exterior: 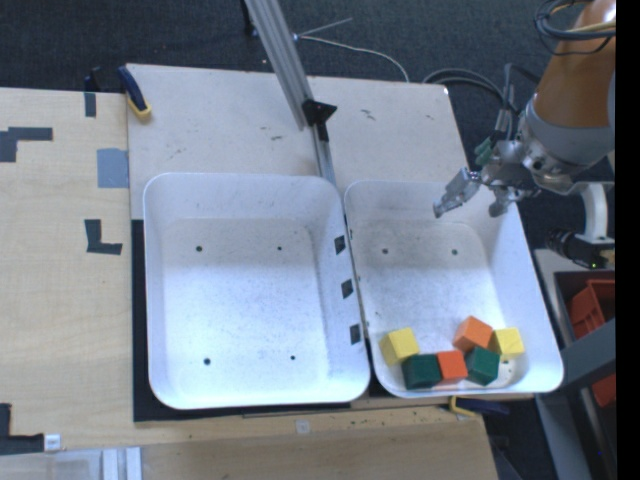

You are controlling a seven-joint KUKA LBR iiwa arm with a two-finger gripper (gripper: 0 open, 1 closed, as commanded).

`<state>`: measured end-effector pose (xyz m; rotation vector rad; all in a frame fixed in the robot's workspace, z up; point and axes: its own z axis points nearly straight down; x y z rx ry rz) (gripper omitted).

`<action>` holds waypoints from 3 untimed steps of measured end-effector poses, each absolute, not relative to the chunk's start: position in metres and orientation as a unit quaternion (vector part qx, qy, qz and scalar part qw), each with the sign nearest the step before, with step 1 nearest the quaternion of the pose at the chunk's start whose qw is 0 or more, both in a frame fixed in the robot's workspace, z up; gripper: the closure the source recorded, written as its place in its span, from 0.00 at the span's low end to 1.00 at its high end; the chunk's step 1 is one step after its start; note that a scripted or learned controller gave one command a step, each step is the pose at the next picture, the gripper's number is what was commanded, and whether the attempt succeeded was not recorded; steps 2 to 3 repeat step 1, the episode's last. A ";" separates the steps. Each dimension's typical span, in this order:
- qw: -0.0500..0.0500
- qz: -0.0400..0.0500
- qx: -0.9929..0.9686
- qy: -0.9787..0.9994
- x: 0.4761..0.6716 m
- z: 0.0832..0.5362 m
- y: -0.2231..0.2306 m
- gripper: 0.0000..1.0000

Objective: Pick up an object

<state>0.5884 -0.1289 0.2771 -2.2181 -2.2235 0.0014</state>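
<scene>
Blocks [450,356] sit packed in the right bin's [530,298] near corner, touching each other. Your tool [470,196] hovers over the far end, well apart from them, fingers apart, nothing btwn. Risk: a finger lands on a neighbour and the pick slips.

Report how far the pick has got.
Done: nothing visibly; all six blocks lie clustered at the near end of the right bin. In hand: the gripper hangs open over that bin's far end, with nothing between its fingers. Left: move toward the blocks, descend, close on one and lift it.
</scene>
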 end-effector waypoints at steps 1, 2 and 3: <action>0.006 0.004 -0.708 -0.706 0.491 0.198 -0.134 0.00; 0.006 0.004 -0.708 -0.706 0.491 0.198 -0.134 0.00; 0.006 0.004 -0.708 -0.706 0.491 0.198 -0.134 0.00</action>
